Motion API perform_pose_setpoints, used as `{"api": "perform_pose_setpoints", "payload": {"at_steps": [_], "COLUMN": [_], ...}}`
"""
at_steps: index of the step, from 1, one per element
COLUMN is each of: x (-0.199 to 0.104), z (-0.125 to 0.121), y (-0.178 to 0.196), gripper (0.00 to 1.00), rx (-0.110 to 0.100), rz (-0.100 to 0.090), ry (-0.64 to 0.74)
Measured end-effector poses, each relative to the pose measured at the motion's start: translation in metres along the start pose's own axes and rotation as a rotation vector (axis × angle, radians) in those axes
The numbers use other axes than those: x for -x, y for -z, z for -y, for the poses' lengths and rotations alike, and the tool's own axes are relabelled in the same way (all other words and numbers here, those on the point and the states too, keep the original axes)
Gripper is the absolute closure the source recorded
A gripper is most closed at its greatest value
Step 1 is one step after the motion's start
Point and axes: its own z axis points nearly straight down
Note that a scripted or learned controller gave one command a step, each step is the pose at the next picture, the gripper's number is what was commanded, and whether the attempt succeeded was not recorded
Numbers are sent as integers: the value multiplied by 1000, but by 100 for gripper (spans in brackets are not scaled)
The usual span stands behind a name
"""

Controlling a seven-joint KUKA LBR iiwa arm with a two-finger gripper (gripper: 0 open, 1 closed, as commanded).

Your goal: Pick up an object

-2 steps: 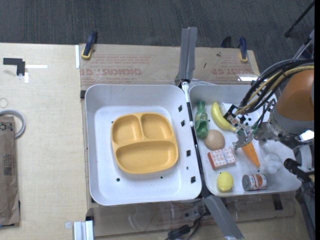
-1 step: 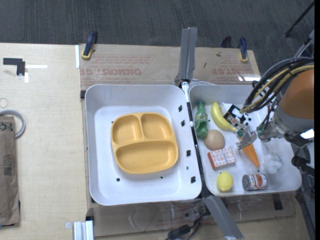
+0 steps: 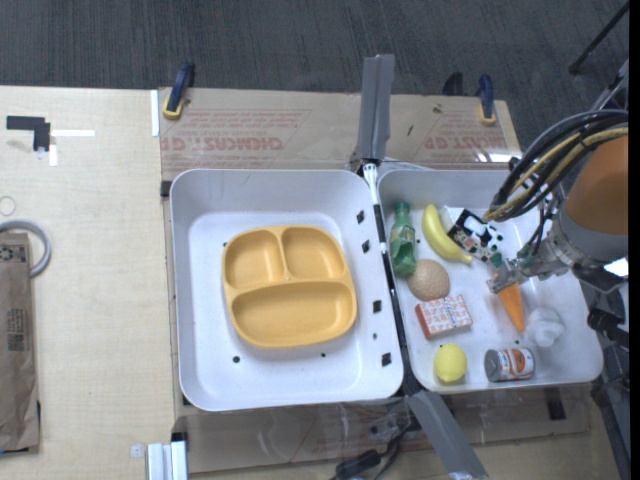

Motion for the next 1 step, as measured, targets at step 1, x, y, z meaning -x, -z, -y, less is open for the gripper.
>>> {"api": "perform_pose_setpoints", "payload": {"at_steps": [1], "x": [14], "z": [-1], "y": [67], "gripper": [100], "rx": [-3], "rz": [-1], "ry": [-304]}}
